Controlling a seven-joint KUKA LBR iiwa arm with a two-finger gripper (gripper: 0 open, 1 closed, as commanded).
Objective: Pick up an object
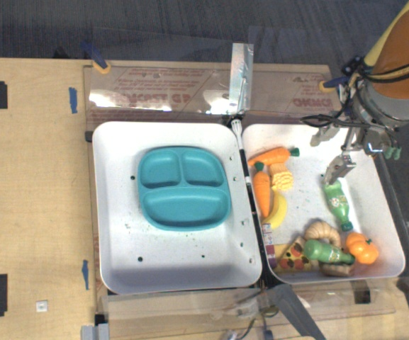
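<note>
Hovering just above green toy bottle (337,204): hand (340,168) released. Likely light, hard, slick plastic; best pinched across its middle.

You'll find red print on the clear plastic sheet (163,91) lying along the far edge of both bins, beyond the fingers (340,167). It appears reversed or upside down, and you can't make out whole words. The same red lettering shows on the sheet's right stretch (310,94), equally unreadable. Nothing else in your view carries legible text, numbers or brand marks.
</note>
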